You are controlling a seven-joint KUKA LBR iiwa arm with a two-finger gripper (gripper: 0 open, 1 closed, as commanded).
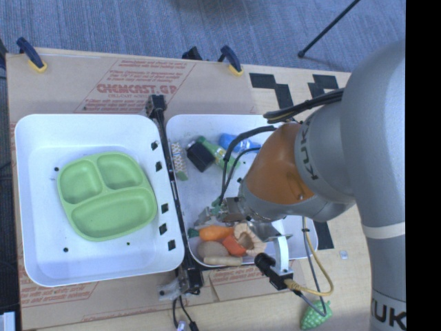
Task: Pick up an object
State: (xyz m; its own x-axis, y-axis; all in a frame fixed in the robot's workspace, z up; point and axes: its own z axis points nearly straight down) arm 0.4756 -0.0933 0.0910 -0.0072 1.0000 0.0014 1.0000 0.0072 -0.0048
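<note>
- Orange and tan toy foods, a carrot-like piece [215,233] among them, lie heaped at the near end of the right bin [180,185]; we see none lifted, so we judge the pick not yet done.
- The left bin [27,205] bears a green divided tray [107,195].
- We find the arm bent low over the right bin, with the gripper [231,221] down at the heap, just above the carrot.
- We cannot tell how its grip stands, as the wrist hides it.
</note>
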